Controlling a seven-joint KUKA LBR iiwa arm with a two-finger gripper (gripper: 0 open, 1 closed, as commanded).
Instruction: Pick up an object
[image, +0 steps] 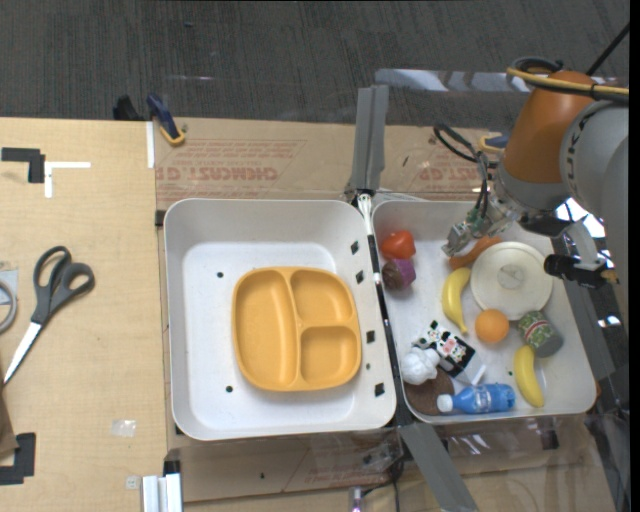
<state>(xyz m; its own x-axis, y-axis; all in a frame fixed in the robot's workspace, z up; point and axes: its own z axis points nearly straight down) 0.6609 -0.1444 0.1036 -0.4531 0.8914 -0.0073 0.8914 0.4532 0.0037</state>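
Gripper, fingers unreadable from above, hangs at the right bin's far edge; the banana lies just below it, long axis running toward the camera.

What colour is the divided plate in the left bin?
The divided plate is yellow-orange, seen clearly in the camera view.

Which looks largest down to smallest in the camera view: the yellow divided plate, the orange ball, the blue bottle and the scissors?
1. Yellow divided plate, clearly largest.
2. Scissors.
3. Blue bottle.
4. Orange ball, smallest.
The scissors run longer than the bottle, though they are thin, so by area those two look close.
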